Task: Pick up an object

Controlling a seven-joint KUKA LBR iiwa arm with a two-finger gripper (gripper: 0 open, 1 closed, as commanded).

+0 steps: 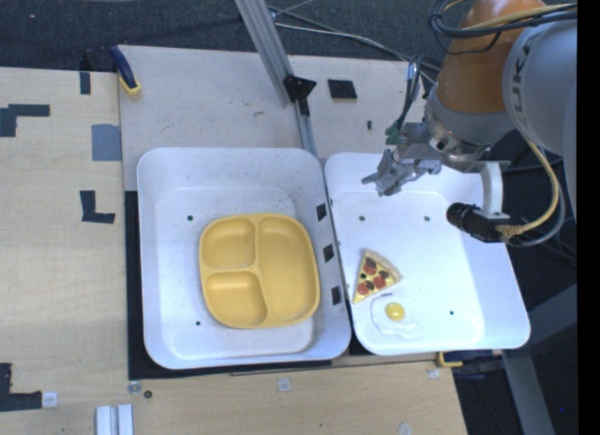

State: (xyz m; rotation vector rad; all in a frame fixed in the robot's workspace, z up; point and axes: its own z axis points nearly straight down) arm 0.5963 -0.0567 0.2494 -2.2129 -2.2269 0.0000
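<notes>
— Two shallow white bins sit side by side on the bench, yes? What lies in each?

— Left white bin holds a yellow plastic plate with three compartments, roughly in its middle, lying flat. Right white bin holds two small toy foods near its front-left corner: a flat triangular pizza slice with red toppings and, just in front of it, a white fried egg with a yellow yolk. The two lie just beside each other, possibly touching at the edges; I cannot tell for sure.

— And the arm?

— It reaches in from the right, grey with the orange band above the wrist. The two-finger gripper hangs over the far-left corner of the right bin, near the rim between the two bins.

— Is it pinching anything?

— Nothing shows between its fingers. Whether they are spread or pressed together, I cannot tell; the metal parts blur into one dark grey cluster at this angle.

— How far from the toy foods?

— Well apart. The pizza slice and egg lie toward the near side of the bin, the gripper toward the far side, with bare white floor between them.

— Anything else nearby?

— A black cable fitting hangs from the arm over the right bin's right part.
</notes>
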